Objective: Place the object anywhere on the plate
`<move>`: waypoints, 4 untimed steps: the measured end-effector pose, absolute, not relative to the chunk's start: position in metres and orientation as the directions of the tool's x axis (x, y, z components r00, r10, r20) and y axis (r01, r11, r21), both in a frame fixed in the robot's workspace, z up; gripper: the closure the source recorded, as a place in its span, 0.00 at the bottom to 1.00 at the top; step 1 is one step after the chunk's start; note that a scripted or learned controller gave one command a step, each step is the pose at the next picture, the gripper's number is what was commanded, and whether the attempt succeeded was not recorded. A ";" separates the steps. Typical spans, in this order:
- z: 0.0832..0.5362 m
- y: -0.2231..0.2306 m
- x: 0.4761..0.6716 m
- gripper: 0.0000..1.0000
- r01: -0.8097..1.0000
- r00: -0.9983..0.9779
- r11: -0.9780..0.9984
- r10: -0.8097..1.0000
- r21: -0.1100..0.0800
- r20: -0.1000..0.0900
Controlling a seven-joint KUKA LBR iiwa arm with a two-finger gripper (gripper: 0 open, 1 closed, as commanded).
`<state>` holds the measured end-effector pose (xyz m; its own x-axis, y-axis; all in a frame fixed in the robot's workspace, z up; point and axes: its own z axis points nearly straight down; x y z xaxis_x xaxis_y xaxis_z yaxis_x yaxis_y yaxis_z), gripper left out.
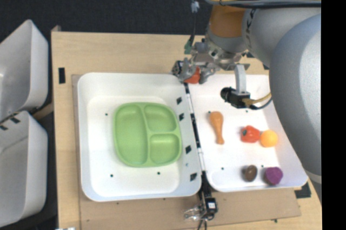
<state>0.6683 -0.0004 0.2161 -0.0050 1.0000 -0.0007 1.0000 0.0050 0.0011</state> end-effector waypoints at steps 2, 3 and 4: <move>0.226 0.104 0.671 1.00 1.000 -0.006 0.006 1.000 0.000 0.000; 0.243 0.151 0.677 1.00 1.000 -0.007 0.007 1.000 0.002 0.002; 0.242 0.148 0.676 0.00 1.000 -0.004 0.004 1.000 -0.001 -0.001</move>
